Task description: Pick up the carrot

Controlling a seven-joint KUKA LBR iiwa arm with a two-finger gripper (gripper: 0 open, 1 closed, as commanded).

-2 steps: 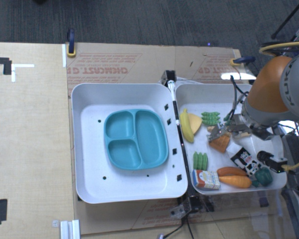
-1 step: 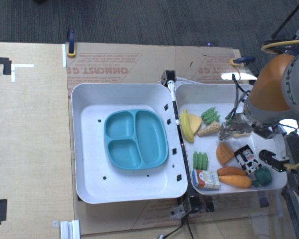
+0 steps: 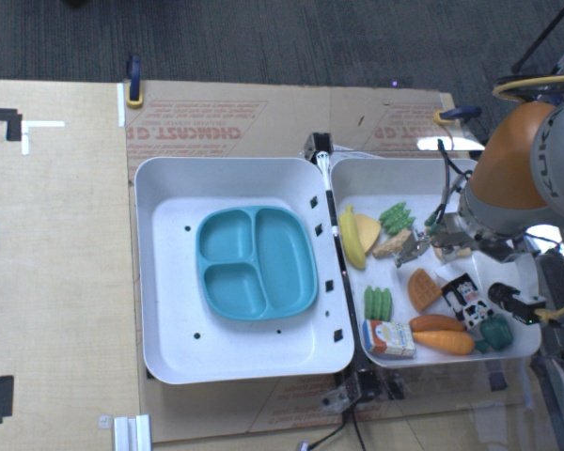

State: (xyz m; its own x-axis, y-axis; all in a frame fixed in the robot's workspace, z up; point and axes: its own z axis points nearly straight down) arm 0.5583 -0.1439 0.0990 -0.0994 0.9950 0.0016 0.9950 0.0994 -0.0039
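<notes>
The gripper hangs above the carrot in the right bin, fingers slightly apart, nothing between them, beside the banana

floor: dark grey carpet along the far side
bench: pale wood top, runs left and near
sheet: brown cardboard with printed lettering, lies on bench
clamps: blue-yellow clamp at sheet's far-left corner, second clamp far right
fixtures: black brackets on bench's left edge
</notes>
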